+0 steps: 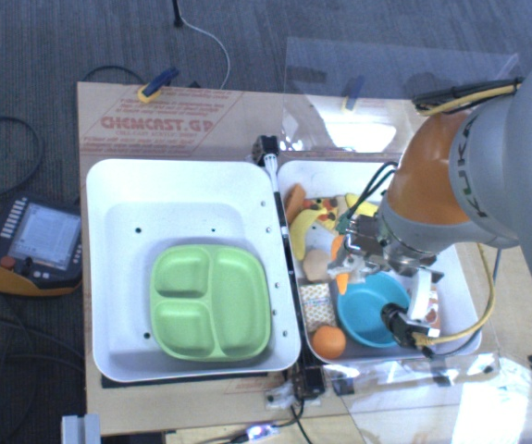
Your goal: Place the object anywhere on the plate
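A light green divided plate (212, 302) lies in the left white bin (117, 192) with nothing on it. The right bin (458, 289) holds a heap of toy items: a yellow banana (301, 231), an orange ball (328, 342), a blue bowl (369, 311), a beige piece (315, 265) and a checked piece (315, 302). My gripper (356, 248) is low over this heap, just above the blue bowl's left rim. The arm's wrist hides what is under it, so I cannot make out anything held.
The grey and orange arm (441, 188) covers the right bin's upper middle. A black divider post (267, 148) stands between the bins at the back. A teach pendant (32, 248) lies on the floor to the left of the bench.
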